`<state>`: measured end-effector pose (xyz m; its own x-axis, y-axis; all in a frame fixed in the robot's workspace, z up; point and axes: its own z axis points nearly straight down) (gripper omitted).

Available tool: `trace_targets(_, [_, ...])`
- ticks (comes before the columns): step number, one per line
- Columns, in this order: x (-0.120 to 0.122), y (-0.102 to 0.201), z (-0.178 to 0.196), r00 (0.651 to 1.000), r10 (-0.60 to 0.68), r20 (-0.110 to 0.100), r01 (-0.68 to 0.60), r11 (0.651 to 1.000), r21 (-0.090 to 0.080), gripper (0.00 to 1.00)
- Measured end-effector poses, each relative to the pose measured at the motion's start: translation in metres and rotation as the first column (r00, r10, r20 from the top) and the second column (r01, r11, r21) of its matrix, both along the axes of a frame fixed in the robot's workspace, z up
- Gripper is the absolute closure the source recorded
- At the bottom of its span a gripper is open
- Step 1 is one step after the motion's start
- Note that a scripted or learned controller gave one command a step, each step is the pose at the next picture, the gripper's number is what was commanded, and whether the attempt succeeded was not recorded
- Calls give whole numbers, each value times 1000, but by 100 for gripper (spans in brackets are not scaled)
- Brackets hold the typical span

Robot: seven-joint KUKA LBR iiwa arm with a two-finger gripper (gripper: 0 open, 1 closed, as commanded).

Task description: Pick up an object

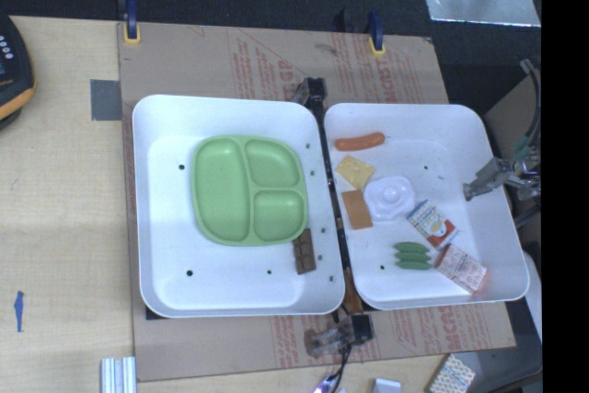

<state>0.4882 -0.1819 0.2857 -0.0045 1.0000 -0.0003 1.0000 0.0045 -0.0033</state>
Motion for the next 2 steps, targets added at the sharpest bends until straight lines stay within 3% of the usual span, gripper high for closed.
trace_targets(1, [-16, 46, -160, 1000, 3, -14, -3, 1000, 7, 0])
trace_targets(2, [21, 60, -193, 1000, 1, 5, -1, 1000, -6, 0])
